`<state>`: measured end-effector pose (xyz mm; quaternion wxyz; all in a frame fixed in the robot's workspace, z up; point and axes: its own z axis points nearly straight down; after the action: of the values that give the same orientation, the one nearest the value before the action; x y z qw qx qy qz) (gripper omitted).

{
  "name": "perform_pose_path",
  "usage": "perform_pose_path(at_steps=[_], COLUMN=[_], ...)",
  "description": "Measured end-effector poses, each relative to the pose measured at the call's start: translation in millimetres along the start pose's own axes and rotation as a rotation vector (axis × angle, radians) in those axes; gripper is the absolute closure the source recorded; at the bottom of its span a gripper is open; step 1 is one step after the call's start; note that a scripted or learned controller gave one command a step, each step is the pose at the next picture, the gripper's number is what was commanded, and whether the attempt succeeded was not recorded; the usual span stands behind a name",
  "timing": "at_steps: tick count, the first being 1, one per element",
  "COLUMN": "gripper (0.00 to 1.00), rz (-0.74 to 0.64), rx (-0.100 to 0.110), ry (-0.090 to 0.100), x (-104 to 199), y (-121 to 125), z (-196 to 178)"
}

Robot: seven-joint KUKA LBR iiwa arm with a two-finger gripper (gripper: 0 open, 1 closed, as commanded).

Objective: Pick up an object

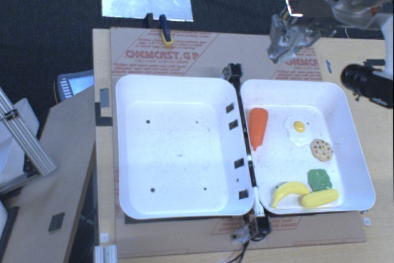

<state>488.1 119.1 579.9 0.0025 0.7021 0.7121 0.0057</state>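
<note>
Room: left bin (178,151) bare, right bin (354,126) crowded along its near rim | my gripper (286,46) hangs above the counter (203,49) beyond the right bin's far edge, fingers pointing down, open or closed I cannot tell | carrot (257,126) by the divider, long axis near-to-far, tip nearer the camera
</note>
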Motion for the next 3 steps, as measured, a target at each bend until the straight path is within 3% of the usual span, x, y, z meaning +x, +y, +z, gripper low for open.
perform_pose_path(at_steps=[3], gripper=[1.0], rz=[-0.005], rx=[-0.007], ry=[0.003], x=[-1.1], y=[1.2], z=[-33.6])
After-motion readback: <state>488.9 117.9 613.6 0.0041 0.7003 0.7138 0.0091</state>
